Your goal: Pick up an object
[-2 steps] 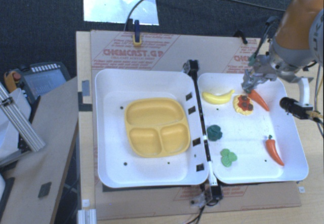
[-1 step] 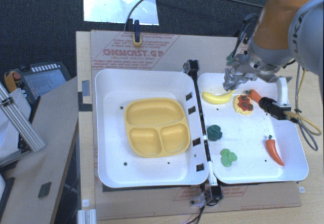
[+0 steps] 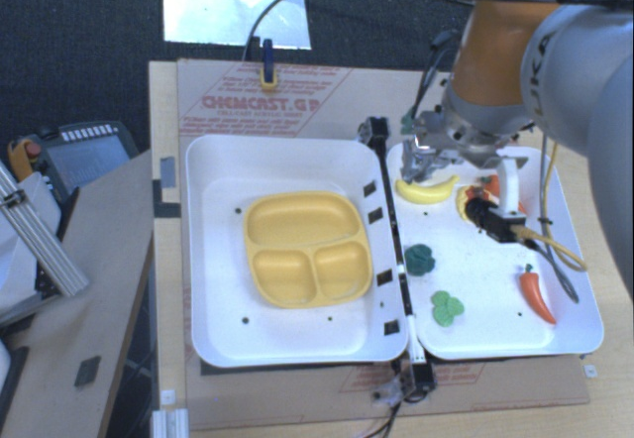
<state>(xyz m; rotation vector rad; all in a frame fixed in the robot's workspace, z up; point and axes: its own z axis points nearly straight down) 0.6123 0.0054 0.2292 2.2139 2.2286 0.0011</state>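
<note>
On the counter (image 3: pixel 170 307) two white bins sit side by side on a sheet of printed cardboard (image 3: pixel 263 101). The left bin (image 3: pixel 213 188) holds a yellow divided tray (image 3: pixel 302 250), lying flat near its middle with three compartments facing up.

In the right bin (image 3: pixel 495 268), close to the dividing wall and toward the far end, lies a yellow banana (image 3: pixel 426 192), curved with its ends turned upward. The hand (image 3: pixel 424 166) hangs directly over the banana, at or just above its top; the view does not show contact clearly, and I cannot tell whether the hand is released or clenched. The grey arm (image 3: pixel 584 59) with its orange band reaches in from the right above it.

Nearer the front, a dark green lump (image 3: pixel 419 259) sits just beside the dividing wall, and a lighter green clustered piece (image 3: pixel 447 307) lies a little nearer still. A small orange-red thing (image 3: pixel 487 188) shows right of the banana, partly hidden. An orange carrot-like piece (image 3: pixel 536 295) with a green tip lies toward the bin's right side, well apart from the banana.
</note>
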